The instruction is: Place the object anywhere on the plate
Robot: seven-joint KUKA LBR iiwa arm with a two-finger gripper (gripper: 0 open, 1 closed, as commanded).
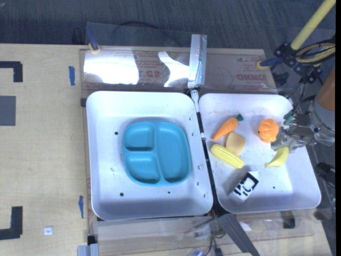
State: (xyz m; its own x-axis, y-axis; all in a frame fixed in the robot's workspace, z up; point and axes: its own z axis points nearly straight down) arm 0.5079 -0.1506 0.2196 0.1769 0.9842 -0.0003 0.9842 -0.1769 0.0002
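End effector [285, 138] (fingers indistinct) partly hides banana [278, 158].

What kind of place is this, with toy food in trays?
Probably a robotics lab test bench: two white bins fixed to a wooden board, plastic toy food like a carrot, and a robot's tool reaching in.

The arm [326, 116] gets chopped off by the right edge of the frame, so you barely see it. Gripper [286, 136] at middle right is a blurry metal lump over the banana [278, 157], covering its top end; can't tell what the jaws are doing.
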